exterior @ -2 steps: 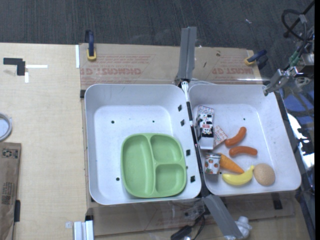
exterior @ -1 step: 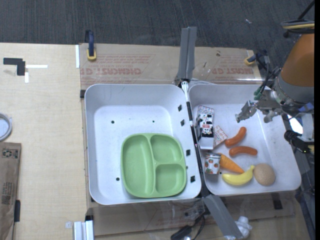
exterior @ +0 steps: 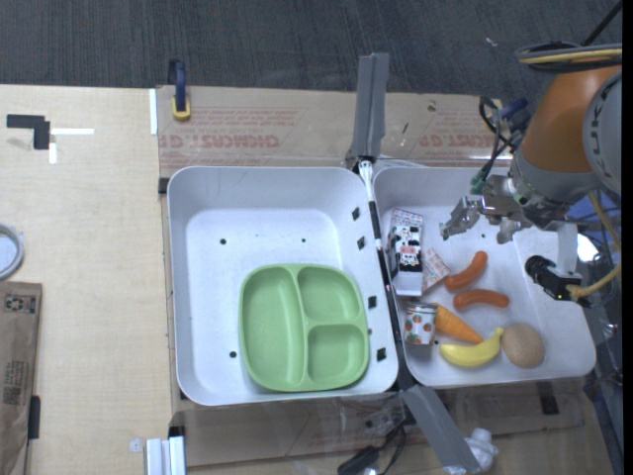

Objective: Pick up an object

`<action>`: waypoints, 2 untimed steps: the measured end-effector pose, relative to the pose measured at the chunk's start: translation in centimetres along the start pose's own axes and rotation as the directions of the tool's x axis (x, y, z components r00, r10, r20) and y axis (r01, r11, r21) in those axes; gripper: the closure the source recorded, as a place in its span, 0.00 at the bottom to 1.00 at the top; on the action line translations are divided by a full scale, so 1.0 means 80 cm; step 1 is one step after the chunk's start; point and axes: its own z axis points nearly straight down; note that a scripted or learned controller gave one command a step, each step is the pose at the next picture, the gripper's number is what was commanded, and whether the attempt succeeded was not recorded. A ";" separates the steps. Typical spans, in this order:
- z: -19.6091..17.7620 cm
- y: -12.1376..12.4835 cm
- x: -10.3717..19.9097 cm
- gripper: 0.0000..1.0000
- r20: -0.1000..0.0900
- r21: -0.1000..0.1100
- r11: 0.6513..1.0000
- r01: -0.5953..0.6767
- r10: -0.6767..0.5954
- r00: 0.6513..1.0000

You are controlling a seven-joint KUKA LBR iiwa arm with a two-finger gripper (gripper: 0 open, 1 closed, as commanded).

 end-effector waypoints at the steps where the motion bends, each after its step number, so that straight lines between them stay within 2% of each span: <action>1: -0.011 0.000 -0.001 1.00 0.001 0.001 1.000 -0.002 0.002 1.000; 2: -0.011 0.000 -0.001 0.00 0.001 0.001 1.000 -0.002 0.002 1.000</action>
